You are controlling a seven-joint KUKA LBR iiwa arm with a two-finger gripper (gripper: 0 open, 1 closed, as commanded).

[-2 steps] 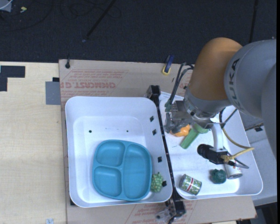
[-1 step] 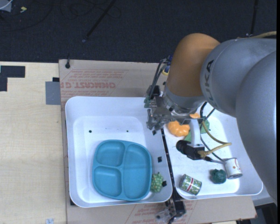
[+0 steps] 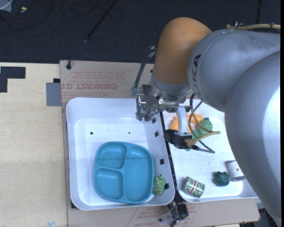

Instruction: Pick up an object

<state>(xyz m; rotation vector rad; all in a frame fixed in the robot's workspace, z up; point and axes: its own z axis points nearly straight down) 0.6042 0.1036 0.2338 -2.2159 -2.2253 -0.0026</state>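
Overhead, a big grey arm (image 3: 241, 79) reaches in from three o'clock. Its gripper (image 3: 147, 112) hangs at one o'clock of the left bin (image 3: 80, 126), over bare floor; open or closed, I cannot tell. A blue divided plate (image 3: 123, 171) lies at six o'clock, with a green grape bunch (image 3: 159, 184) touching its three o'clock edge. Best bet: travel toward five o'clock, centre over the grapes, then descend.

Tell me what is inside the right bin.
The right bin holds a green-and-red can, a dark green lump, a silver cylinder and orange and green pieces. The arm covers its right side.
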